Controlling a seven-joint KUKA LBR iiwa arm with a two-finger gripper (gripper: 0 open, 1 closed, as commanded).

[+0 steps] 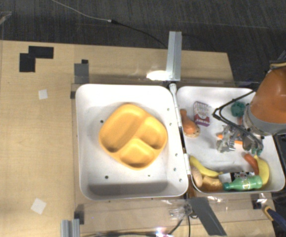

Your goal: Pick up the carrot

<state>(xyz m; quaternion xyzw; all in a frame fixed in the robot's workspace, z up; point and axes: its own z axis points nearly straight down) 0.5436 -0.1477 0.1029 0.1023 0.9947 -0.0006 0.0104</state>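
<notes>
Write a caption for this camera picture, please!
Robot gripper reaches into the right bin of toy food, beside a yellow divided plate.

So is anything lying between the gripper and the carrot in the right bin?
Nothing visible does. The gripper is low, right beside the carrot, an orange piece partly hidden under it in the right bin. The red pepper lies nearby, off to the side.

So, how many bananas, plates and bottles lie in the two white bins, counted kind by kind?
Bananas: 2
Yellow plate: 1
Green bottle: 1
Total: 4
</notes>
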